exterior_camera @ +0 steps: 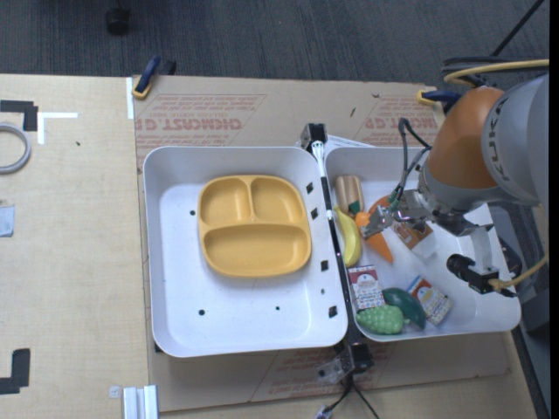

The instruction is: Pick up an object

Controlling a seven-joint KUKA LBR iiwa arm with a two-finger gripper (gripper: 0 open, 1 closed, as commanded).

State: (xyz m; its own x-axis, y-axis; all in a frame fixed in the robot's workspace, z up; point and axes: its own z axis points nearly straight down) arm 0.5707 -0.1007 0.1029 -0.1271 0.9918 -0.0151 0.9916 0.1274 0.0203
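The floor (288, 16) is dark grey carpet at the top. A chair wheel (117, 20) stands on it. The worktop (70, 260) is light brown wood, with a flat sheet of cardboard (227, 116) lying on it.

A: Is the light even? 
B: Yes, bright and diffuse from above; the white bins (175, 260) look clean, with faint shadows along their inner walls.

A: Any glare? 
B: A soft sheen on the yellow plate (255, 225).

A: Sharpness? 
B: Modest; small items look soft, and the cardboard's print stays legible.
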